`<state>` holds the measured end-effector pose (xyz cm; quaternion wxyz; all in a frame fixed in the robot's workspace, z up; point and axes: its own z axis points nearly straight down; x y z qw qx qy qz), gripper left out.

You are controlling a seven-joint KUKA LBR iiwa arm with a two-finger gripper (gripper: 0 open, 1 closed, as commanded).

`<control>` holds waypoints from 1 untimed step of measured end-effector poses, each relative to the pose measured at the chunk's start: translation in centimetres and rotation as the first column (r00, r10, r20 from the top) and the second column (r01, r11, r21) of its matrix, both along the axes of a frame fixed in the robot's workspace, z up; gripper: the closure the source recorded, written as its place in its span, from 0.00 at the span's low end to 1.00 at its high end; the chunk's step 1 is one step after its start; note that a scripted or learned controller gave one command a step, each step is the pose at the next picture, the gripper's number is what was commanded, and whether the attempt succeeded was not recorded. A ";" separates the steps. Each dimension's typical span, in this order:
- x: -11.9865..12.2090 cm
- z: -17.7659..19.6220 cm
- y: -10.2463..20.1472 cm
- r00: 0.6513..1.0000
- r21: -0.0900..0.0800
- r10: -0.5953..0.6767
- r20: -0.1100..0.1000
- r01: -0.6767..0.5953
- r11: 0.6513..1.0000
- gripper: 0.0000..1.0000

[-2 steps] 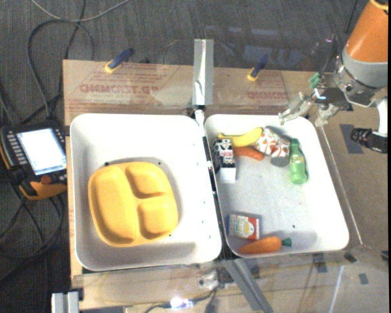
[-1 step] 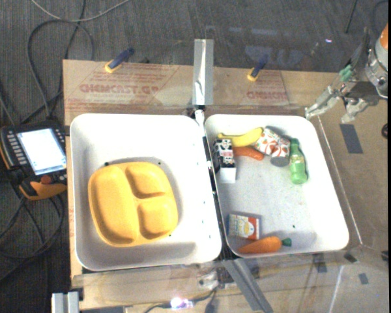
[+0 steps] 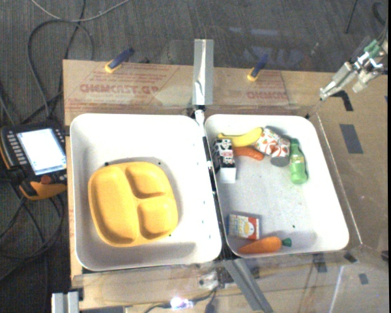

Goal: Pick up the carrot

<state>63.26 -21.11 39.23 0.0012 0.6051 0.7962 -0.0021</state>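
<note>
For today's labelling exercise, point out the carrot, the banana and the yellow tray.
carrot (image 3: 260, 244), camera view, middle of its orange body.
banana (image 3: 242, 136), camera view, middle of its curved yellow peel.
yellow tray (image 3: 114, 204), camera view, floor of its large left compartment.

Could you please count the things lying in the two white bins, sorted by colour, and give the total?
Yellow: 2, the tray and the banana
Orange: 2, the carrot and a smaller orange piece
Green: 1, the bottle
Black and white: 1, the small carton
Mixed colours: 2, the small box and the red-and-white packet
Total: 8
</note>
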 end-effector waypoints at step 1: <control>3.7 4.3 -0.6 0.977 -0.002 0.213 0.001 -0.213 0.977 0.00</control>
